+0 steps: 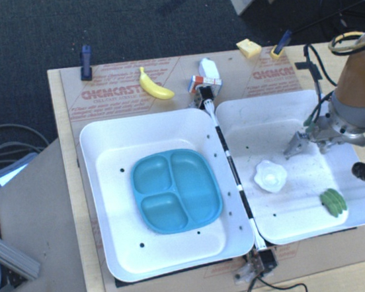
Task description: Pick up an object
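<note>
My jaws hang over the upper middle of the right shallow white plastic bin, reaching in from the right on my grey arm with its orange band. Whether they are released or clenched I cannot tell from this slanted view; nothing shows between them.

Below and to the left of my jaws, near but apart, a small white crumpled cup-like object lies on the bin floor. A green bumpy oblong object lies toward the bin's lower right corner, well apart from me.

The left shallow white plastic bin bears a turquoise plastic divided plate with three compartments, lying flat in the middle.

On the cardboard-covered surface beyond the bins lie a yellow toy banana, a small red and white carton and a pale yellow wedge-shaped block.
</note>
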